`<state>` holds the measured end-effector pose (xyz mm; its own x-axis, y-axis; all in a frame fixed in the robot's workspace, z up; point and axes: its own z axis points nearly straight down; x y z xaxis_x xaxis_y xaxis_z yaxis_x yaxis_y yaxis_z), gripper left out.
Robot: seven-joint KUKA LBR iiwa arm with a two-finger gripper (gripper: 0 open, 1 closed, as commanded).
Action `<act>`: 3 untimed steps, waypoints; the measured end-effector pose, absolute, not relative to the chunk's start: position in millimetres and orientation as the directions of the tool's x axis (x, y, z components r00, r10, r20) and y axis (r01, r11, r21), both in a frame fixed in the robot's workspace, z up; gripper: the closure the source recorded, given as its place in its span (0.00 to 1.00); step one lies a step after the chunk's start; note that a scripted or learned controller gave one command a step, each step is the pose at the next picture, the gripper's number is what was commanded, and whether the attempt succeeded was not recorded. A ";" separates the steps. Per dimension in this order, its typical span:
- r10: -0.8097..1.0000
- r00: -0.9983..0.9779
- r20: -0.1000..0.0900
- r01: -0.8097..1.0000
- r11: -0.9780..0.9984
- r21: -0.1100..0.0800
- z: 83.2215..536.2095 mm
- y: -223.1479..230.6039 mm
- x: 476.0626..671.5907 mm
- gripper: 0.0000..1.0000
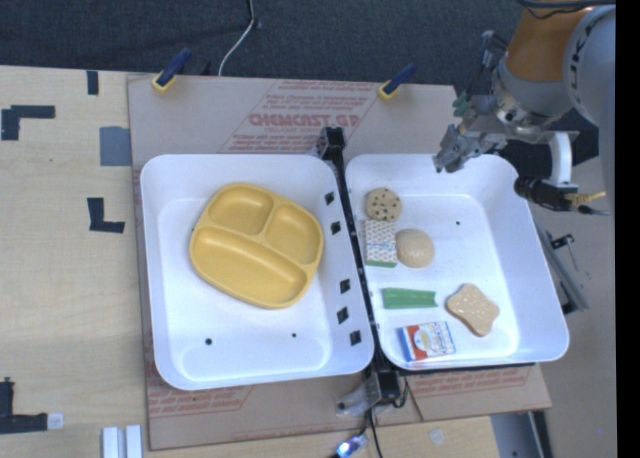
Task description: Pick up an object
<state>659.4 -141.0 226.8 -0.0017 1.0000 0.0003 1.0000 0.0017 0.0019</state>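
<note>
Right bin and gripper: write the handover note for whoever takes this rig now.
Gripper: hovering over the right bin's far rim, nothing between its fingers.
Right bin holds a cookie, a round bun, a patterned packet, a green strip, a toast slice and a small carton.
Left bin holds a yellow divided plate.
Done: nothing picked.
Left: descend, grasp, lift.

My arm (565,26) runs off the right edge; print on the small carton (427,340) is too small to read.
</note>
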 end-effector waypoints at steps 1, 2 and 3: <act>1.000 -0.006 0.001 1.000 0.006 0.000 235.3 -84.8 650.7 1.00; 1.000 -0.007 0.002 1.000 0.007 0.000 243.2 -32.0 648.9 1.00; 1.000 -0.007 0.001 1.000 0.007 -0.001 248.8 24.5 643.3 1.00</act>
